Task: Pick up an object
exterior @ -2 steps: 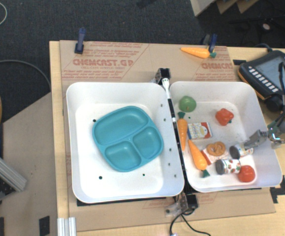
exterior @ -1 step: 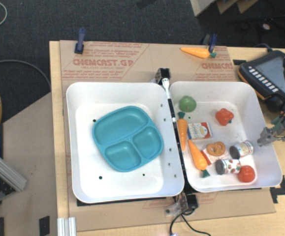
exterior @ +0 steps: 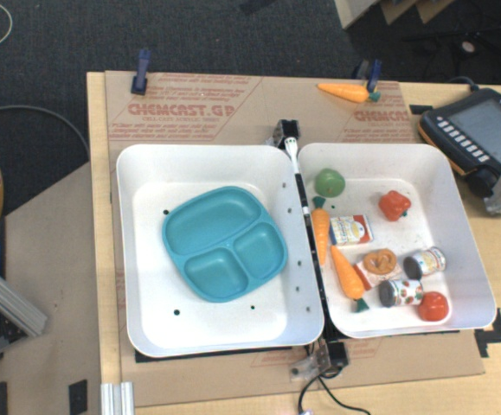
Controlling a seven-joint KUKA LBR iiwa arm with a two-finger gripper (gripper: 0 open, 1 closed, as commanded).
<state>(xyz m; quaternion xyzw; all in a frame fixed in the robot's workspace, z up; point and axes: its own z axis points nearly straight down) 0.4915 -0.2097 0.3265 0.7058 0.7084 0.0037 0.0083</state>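
Left bin (exterior: 138,232): blue plate (exterior: 224,242) fills the middle, bare floor around it. Right bin (exterior: 458,223): bare along the far edge; carrots (exterior: 332,251) crowd the near-left wall, cans (exterior: 414,277) and tomato (exterior: 433,306) packed tight at the front. Pepper (exterior: 395,204) stands apart, approachable from all sides.

The bench (exterior: 112,318) carries two white bins (exterior: 146,318) side by side at its middle — and a toy carrot (exterior: 343,92) near its far edge, towards the right corner.

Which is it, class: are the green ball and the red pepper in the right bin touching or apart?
Apart. The camera view shows bare white bin floor between the green ball and the red pepper.
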